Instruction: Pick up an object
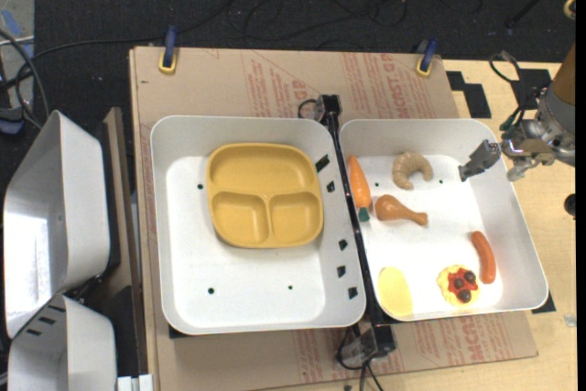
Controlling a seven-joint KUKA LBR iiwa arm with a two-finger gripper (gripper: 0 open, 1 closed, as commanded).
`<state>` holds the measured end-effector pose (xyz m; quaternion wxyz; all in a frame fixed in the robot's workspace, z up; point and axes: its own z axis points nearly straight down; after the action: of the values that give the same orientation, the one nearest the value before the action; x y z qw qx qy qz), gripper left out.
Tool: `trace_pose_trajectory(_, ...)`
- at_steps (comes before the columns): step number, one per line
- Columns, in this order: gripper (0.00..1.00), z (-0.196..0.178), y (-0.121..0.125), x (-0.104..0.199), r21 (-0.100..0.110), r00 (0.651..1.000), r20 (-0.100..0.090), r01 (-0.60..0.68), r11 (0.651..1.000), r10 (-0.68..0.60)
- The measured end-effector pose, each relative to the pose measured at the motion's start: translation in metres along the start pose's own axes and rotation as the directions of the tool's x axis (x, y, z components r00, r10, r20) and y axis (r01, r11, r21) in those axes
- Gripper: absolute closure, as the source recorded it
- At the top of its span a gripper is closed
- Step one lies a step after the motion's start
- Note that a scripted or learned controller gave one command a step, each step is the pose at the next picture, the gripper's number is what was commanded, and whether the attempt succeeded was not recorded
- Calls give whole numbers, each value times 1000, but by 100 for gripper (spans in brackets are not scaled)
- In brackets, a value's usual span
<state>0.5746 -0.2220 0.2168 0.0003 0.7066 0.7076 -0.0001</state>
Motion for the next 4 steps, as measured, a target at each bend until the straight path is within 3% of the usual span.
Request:
trace_pose_trajectory(2, 0, 118, -2, 2, 4, 1000, -2, -2, 1000, 2)
trace_pose_trajectory(3, 100, 104, -1, 2, -1, 1000, 1, -1, 1000, 1)
trace_pose_trajectory(4, 100, 53, 7, 10, -6, 1000, 2, 2, 1000, -2)
